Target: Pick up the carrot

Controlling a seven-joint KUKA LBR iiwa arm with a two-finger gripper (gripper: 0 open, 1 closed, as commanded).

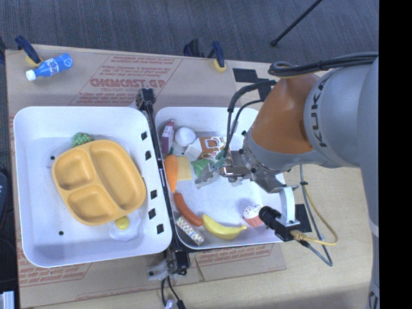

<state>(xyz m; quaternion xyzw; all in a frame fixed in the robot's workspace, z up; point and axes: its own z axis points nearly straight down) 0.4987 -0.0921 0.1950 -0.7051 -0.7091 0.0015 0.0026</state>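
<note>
The carrot point(171, 172) is a short orange cone lying against the left wall of the right bin point(222, 112), pointing toward the front. My gripper point(226, 168) hangs over the middle of that bin, roughly a hand's width to the right of the carrot and apart from it. It sits just beside a green leafy item point(205, 167). The orange-banded wrist point(286, 124) hides the bin's right part.
Around the carrot lie a sausage point(187, 206), a banana point(222, 227), a white ball point(185, 136), a small bottle point(168, 136) and a snack packet point(211, 145). The left bin point(29, 131) holds a yellow divided plate point(100, 180), broccoli point(82, 138) and a fried egg point(122, 224).
</note>
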